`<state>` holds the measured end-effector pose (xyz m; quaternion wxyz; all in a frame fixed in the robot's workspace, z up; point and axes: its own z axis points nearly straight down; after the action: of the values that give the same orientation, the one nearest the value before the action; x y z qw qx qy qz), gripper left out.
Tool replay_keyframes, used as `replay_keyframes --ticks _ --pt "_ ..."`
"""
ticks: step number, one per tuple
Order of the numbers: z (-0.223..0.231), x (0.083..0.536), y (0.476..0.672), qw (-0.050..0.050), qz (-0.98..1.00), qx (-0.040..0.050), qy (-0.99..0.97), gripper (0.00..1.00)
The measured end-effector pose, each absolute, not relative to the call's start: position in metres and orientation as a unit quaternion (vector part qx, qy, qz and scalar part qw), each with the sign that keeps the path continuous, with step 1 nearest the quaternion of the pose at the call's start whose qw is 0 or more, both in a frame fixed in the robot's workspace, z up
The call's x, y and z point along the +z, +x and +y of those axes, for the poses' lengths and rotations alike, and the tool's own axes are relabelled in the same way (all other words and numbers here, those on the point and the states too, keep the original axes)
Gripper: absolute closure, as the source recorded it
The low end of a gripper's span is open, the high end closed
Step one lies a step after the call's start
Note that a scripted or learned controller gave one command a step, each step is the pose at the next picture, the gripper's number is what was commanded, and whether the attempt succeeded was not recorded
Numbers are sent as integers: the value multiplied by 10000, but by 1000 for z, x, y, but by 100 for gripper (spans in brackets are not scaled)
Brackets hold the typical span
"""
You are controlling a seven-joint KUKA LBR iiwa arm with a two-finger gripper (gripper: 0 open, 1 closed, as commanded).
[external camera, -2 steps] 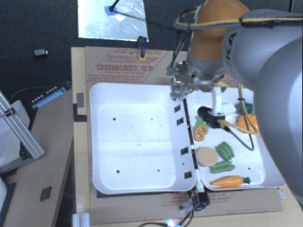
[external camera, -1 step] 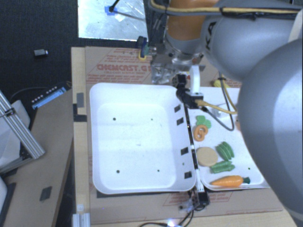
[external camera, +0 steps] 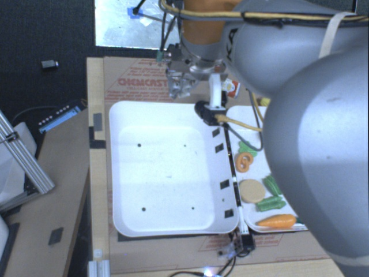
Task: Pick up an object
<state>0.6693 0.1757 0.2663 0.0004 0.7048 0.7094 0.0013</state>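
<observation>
— Toward one o'clock of the left bin (external camera: pixel 124 154), just past its far rim, we see the gripper (external camera: pixel 180 88) hanging under the orange band (external camera: pixel 213 4) of the arm (external camera: pixel 300 97). Do we agree on that?

— We do. From this slanted view it lies over the printed cardboard sheet (external camera: pixel 138 79) under the bins, not over the white floor of either bin.

— Can we say how wide it stands, or whether it has hold of anything?

— We cannot tell. The tip is small and blurred against the cardboard, and we see nothing that we could call a held thing.

— Then where are the things to pick?

— All those we can make out lie in the right bin (external camera: pixel 257 171), along the strip of it that the arm leaves uncovered. At its six o'clock edge lies a carrot (external camera: pixel 277 221), on its side. Just toward twelve from it is a green pod (external camera: pixel 271 203), and beside that, at about nine o'clock, a tan disc (external camera: pixel 252 191).

— And farther up?

— An orange ring (external camera: pixel 244 163) lies near the wall shared with the left bin, with a green scrap (external camera: pixel 247 149) touching it at twelve o'clock. A second green piece (external camera: pixel 271 184) sits at three o'clock of the disc, partly under the arm. All of them are well apart from the gripper.
</observation>
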Motion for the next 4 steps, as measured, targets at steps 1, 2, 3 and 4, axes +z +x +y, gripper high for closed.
replay_keyframes --ticks 1,2,3,4 --pt "233 207 667 -18 7102 -8 7040 100" --pt "234 190 668 -1 7090 1 7052 100" --pt "234 167 668 1 7094 -2 7048 100" --pt "235 159 669 5 7095 4 7047 100"
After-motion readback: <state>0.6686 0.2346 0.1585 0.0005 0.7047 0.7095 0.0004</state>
